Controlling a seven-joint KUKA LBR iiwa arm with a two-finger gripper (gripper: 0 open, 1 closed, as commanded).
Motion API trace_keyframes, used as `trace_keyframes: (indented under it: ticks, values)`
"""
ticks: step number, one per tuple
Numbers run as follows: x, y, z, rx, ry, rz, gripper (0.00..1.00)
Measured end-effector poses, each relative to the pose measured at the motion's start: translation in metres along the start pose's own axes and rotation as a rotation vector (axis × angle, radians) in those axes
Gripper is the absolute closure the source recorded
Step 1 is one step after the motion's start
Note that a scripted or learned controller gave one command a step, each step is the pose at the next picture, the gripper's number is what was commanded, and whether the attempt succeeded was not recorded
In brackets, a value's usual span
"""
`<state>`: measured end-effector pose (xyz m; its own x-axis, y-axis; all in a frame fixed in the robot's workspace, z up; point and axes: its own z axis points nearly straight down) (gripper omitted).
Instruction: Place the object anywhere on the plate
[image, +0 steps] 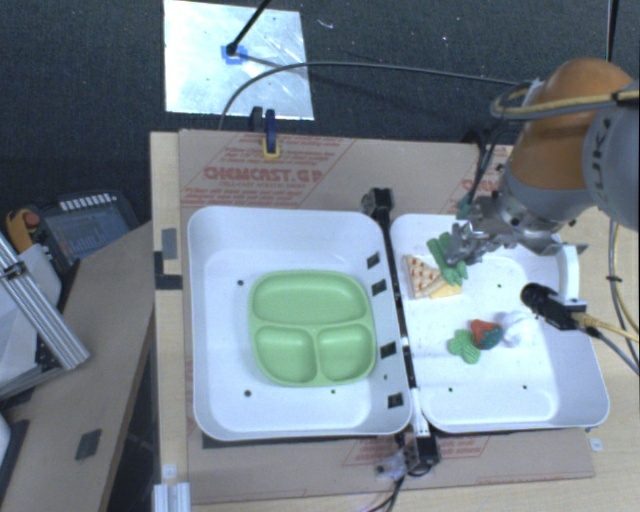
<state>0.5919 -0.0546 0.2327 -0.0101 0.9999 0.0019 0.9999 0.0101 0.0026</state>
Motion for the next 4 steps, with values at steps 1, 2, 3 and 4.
trace_keyframes:
  ticks: [1, 2, 3, 4]
  values:
    - [0.053, 0.009, 0.010, 0.000, -0.001, 0.001, 1.00]
    - [0.110, 0.011, 0.020, 0.002, 0.001, 0.000, 1.00]
    - [0.168, 0.013, 0.025, 0.001, 0.000, 0.001, 1.00]
    - [0.224, 0.018, 0.007, -0.001, 0.002, 0.000, 1.00]
